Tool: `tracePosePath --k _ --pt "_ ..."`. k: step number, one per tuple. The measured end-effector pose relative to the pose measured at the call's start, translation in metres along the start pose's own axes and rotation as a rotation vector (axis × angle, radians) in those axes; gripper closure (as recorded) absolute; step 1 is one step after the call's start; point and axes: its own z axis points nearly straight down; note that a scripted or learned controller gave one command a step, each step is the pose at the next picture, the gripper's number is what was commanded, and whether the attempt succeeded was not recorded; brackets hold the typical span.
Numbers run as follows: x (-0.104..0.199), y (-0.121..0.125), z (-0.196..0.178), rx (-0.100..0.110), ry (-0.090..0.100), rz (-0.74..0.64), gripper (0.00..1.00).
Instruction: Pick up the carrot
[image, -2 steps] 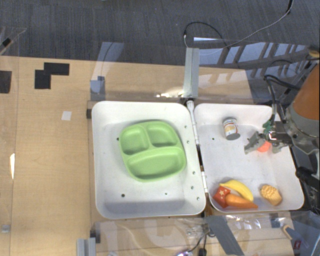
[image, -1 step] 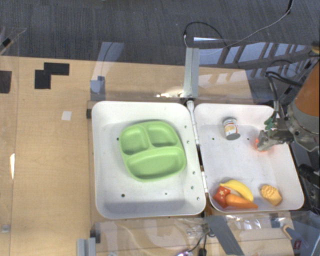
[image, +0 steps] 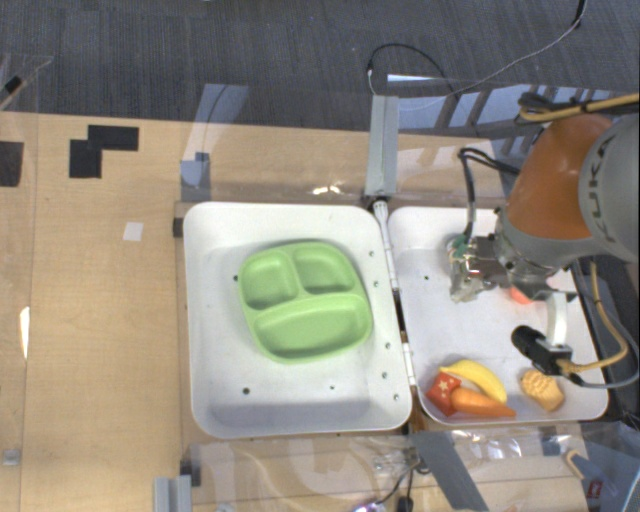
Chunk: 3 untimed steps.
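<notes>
lying in the near corner of the right bin (image: 430, 330), the carrot (image: 482, 404) sits orange and flat on the white floor, its length running roughly left to right along the bin's near wall. a banana (image: 478, 378) curves just behind it, touching or close to touching its upper side. a red fruit (image: 443, 387) with small pale spots is pressed against the carrot's left end, tucked into the near-left corner. a lumpy yellow piece (image: 541, 390) rests to the right of the carrot, apart from it, near the same wall.

the gripper (image: 462, 285) hangs over the far half of the right bin, toward its left side, well apart from the carrot. i cannot tell from this angle whether the claw is apart or together. it shows as a pale, glinting cluster against the white floor. the arm (image: 560, 180) comes in from the right, its orange band bulking over the bin's far right corner. a small red-orange bit (image: 520, 295) peeks out beneath the wrist, too hidden to name.

the left bin (image: 215, 300) holds a green plate (image: 305, 300) with three sections, lying flat near the middle and turned a little askew to the bin's walls. the two bins stand side by side, their rims meeting along a centre seam. both rest on a pale wooden bench (image: 90, 300).
</notes>
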Motion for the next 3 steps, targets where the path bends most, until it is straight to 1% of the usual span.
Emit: tracePosePath --k 1,2,3 --pt "0.001 0.002 -0.011 -0.005 0.001 -0.002 1.00" --pt "-0.064 0.021 -0.024 -0.005 -0.002 -0.185 1.00" --pt "-0.063 0.023 -0.036 -0.010 -0.003 -0.189 1.00"
